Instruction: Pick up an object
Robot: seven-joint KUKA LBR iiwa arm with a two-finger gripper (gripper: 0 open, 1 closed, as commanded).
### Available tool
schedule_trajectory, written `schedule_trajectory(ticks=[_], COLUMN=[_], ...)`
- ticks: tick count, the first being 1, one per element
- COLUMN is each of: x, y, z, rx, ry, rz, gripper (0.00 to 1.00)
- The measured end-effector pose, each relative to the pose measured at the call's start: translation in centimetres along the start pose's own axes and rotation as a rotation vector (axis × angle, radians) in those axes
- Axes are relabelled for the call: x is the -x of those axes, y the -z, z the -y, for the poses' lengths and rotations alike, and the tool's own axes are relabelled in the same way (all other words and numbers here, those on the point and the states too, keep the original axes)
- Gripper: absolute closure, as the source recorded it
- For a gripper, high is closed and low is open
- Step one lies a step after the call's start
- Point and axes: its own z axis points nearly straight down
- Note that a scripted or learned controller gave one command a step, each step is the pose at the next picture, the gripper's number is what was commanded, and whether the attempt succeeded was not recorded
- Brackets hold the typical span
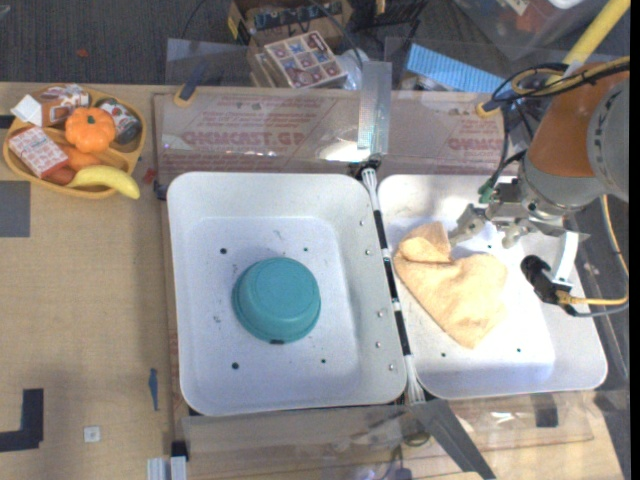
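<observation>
A tan cloth [462,286] lies crumpled in the right bin [570,363], one corner folded up toward the divider. My gripper [487,232] hovers over the cloth's upper right edge, its fingers spread open with nothing between them. One fingertip [466,230] stands close to the folded corner. A teal bowl [278,299] rests upside down in the middle of the left bin [200,218].
A yellow dish [30,173] with a banana, a small pumpkin and snack packs stands on the bench at the far left. Clear plastic panels [260,138] rise behind both bins. Boxes and cables clutter the floor beyond.
</observation>
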Motion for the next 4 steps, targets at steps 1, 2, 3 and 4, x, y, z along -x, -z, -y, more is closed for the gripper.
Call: schedule_trajectory(ticks=[1, 2, 3, 4], x=[-0.2, -4.6, -4.5, -4.4], y=[-2.8, -2.7, -1.9, -1.8], z=[3.9, 4.6, 4.5, 4.5], rx=[0.014, 0.013, 0.015, 0.015], ry=[0.169, 0.238, 0.234, 0.234], rz=[0.001, 0.002, 0.001, 0.001], gripper=[0.0, 0.0, 1.0, 0.0])
